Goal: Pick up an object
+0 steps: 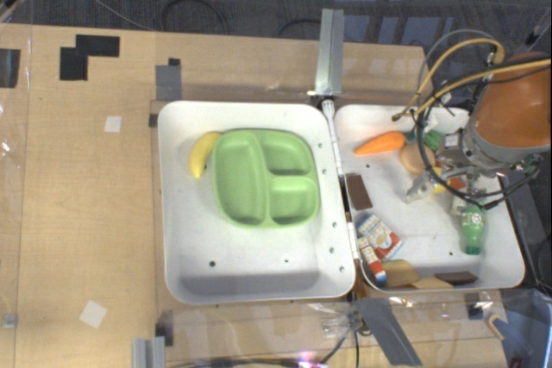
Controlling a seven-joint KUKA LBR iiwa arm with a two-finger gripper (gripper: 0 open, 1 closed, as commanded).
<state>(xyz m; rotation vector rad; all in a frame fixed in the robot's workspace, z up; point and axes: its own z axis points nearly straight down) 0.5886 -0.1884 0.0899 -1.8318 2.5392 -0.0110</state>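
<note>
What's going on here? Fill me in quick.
A robot arm reaches in from the right over the right bin, its gripper low among the things there: a toy carrot, a green bottle, a small printed box and a brown block. Nothing is visibly held. The left bin holds a green divided tray with a banana beside it.

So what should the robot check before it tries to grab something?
1. Things to grab in the right bin: ok, carrot, green bottle, small box.
2. Gripper over that bin: ok, between carrot and bottle.
3. Something between the fingers: cannot tell.
4. Carrot free to lift: ok, nothing lies on it.
5. Left bin: ok, green tray and banana lie away from the arm.
6. Cables free: cannot tell.
</note>
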